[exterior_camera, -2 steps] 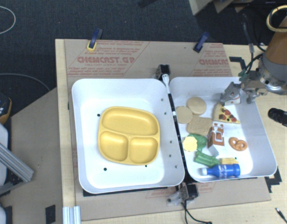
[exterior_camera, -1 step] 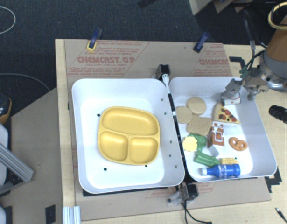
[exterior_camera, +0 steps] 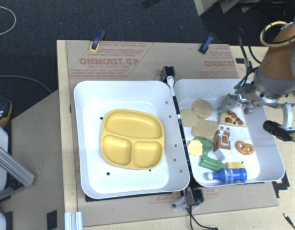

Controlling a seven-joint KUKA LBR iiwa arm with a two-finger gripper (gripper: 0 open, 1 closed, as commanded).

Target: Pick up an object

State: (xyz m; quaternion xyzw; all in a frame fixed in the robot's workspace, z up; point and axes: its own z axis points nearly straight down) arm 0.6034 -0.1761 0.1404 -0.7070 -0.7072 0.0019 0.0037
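camera view: my claw (exterior_camera: 237, 98) hovers at two o'clock over the right bin (exterior_camera: 269, 150), fingers' spread impossible to tell; pizza slice (exterior_camera: 232, 119) lies just below, yellow tray (exterior_camera: 132, 139) at nine o'clock.

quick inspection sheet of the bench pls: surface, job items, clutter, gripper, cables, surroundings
Surface: bench with a printed board, two white bins side by side.
Job's things: right bin holds toy food, among them a pizza slice, a pretzel, a blue bottle and round crackers.
Clutter: yellow divided plate in the left bin.
Grippers: gripper over the right bin's far side; finger state unclear.
Cables: one at the bench's near edge.
Surroundings: dark floor.
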